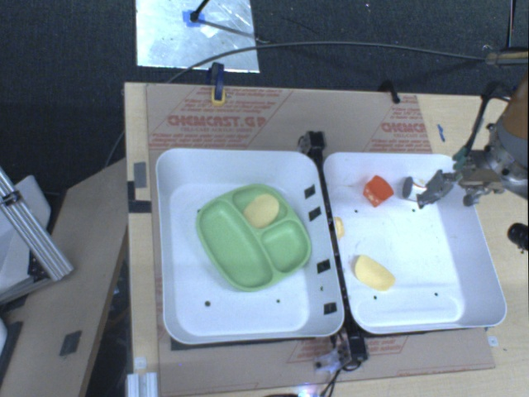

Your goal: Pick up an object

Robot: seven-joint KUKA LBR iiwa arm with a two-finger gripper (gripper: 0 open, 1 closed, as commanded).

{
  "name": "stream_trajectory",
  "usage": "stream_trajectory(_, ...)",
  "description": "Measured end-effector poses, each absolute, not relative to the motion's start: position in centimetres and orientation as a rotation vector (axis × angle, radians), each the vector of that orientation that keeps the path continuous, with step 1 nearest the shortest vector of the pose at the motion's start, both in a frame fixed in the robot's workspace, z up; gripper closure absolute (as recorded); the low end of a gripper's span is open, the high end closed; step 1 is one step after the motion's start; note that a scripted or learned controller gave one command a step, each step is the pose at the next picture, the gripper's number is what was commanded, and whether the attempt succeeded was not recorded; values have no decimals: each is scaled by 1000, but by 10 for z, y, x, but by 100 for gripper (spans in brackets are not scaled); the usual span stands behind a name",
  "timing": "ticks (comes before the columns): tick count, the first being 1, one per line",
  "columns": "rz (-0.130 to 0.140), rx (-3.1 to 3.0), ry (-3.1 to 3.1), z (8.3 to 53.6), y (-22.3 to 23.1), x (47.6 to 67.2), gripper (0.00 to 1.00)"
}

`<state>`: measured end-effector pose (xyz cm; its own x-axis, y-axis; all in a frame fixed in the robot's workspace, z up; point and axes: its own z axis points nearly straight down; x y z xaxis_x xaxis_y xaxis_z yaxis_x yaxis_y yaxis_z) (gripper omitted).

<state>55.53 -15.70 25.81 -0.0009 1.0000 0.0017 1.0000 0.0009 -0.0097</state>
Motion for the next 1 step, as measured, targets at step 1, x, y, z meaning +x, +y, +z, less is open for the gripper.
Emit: stream_trajectory(1, -1, -2218, -2227, 264, -157, 557, 0)
